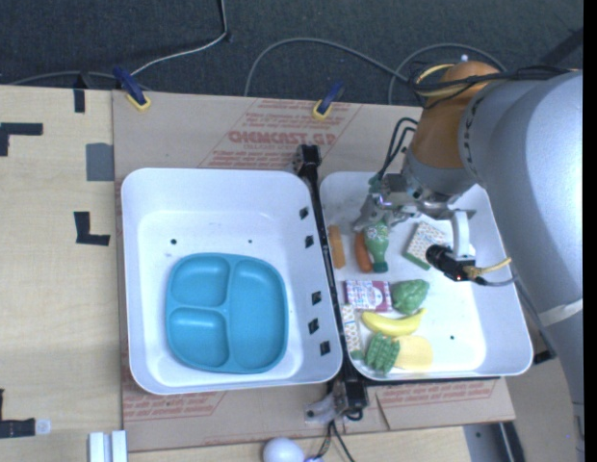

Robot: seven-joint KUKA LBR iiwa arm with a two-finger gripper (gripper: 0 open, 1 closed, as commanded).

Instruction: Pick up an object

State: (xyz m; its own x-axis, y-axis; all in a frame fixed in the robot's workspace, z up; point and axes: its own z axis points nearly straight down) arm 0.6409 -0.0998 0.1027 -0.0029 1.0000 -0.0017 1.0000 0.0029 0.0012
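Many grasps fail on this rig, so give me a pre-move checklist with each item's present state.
1. End effector over the right bin: ok.
2. Target under it: a green bottle stands right below: ok.
3. Bottle between the fingers: cannot tell.
4. Room around the target: a carrot lies tight against the bottle's left side: not ok.
5. Other items out of the way: banana and pink carton lie nearer the front of the bin: ok.
6. Left bin's blue tray away from the arm: ok.
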